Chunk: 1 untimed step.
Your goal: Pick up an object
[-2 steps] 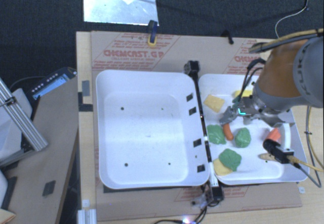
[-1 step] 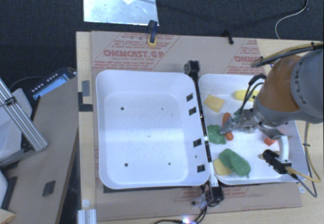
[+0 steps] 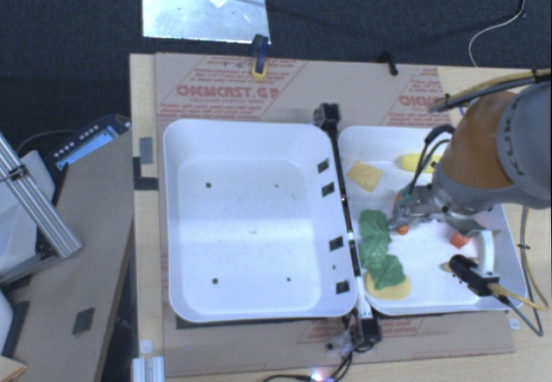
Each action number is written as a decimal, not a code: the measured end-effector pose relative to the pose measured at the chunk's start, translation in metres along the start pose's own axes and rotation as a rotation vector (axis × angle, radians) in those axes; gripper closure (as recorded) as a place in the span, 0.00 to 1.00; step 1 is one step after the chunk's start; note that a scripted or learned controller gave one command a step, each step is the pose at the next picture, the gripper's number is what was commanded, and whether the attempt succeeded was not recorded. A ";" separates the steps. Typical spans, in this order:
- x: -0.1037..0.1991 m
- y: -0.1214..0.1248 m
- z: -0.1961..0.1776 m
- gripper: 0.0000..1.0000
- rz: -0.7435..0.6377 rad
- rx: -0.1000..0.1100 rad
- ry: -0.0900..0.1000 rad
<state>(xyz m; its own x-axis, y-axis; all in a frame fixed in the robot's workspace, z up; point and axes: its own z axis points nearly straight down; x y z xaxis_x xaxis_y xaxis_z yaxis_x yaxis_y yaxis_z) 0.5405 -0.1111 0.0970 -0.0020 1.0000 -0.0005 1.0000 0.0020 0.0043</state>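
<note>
Camera view, looking down: grey arm [image 3: 528, 147] w/ orange band [image 3: 479, 152] comes in from the right & dips its pincer [image 3: 405, 218] low into the right bin [image 3: 431, 134]. Can't tell if the pincer is open or shut, bc the tip is too small & dark.

A tiny red bit [image 3: 403, 229] sits right at the pincer tip. It's touching or almost touching, can't tell which, so can't say it's held.

Other stuff, all in the same bin as the pincer:
- Green leafy thing [image 3: 377, 242] is just beside the pincer, on the side twd the other bin. It runs on twd the near edge of the bench.
- Flat round yellow thing [image 3: 392, 290] lies under the leafy thing's near end, partly covered by the green. It's a bit away from the pincer.
- Pale yellow block [image 3: 365, 175] is farther back than the pincer, close to the wall btw the 2 bins.
- Bright yellow thing [image 3: 410, 162] is back behind the pincer, right nxt to the arm.
- Small orange-red piece [image 3: 460, 240] is on the pincer's other side, near the arm.

Left bin [image 3: 250, 134] is well apart from the pincer.
</note>
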 end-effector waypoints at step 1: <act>0.095 0.039 -0.093 1.00 -0.013 -0.009 0.004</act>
